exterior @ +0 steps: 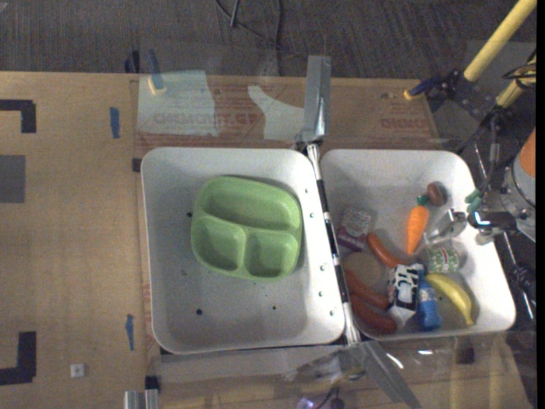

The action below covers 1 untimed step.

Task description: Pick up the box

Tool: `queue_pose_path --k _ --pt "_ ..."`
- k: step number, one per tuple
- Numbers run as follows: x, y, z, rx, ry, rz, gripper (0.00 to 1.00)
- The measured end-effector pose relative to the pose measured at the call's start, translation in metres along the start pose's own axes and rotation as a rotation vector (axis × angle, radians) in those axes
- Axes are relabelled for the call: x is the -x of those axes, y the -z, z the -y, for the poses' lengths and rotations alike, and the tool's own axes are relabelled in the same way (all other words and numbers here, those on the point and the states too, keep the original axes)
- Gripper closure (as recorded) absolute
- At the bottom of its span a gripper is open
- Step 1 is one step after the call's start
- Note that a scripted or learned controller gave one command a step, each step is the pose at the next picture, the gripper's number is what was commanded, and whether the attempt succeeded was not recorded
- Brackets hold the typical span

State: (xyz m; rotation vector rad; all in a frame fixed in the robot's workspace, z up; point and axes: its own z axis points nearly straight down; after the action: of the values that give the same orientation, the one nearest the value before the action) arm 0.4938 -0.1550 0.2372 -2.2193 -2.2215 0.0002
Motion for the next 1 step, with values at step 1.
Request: queue_pose_path --k 1 --pt "0.0004 0.01 -0.0008 0.002 -0.001 0.001 1.0"
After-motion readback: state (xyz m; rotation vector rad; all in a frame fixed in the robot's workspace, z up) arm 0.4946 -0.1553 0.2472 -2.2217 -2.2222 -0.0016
